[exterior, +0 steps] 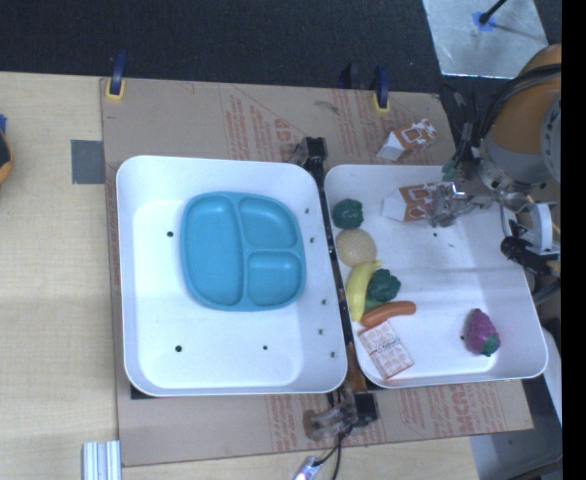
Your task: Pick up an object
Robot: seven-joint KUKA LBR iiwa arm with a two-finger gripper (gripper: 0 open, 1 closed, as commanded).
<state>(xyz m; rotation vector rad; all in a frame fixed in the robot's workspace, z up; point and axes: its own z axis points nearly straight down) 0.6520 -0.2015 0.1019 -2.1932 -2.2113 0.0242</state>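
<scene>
My gripper (441,206) sits over the top edge of the right bin (513,368), reaching in from the right, and from this angle I cannot tell how it is set. Just beside it lies a small orange-and-white carton (410,201), tilted, its printing too small and blurred for me to read; whether the two touch I cannot make out. A second carton of the same colours (409,140) rests outside the bin on the brown cardboard sheet (223,118), whose faint red print I cannot read either. Along the left side of my bin I see a dark green vegetable (348,212), then a pale round piece (355,246) below it, then a yellow banana (358,286) touching a green leafy piece (382,286). An orange-red sausage-shaped piece (387,313) lies just below those, and near the front wall is a flat packet with a red-and-white label (385,349), its lettering illegible. A purple piece with a green stem (480,331) sits well apart at the front right. The left bin (138,268) holds a light blue divided plate (243,250) with three compartments. Blue clamps (380,86) pin the cardboard at the far edge.
</scene>
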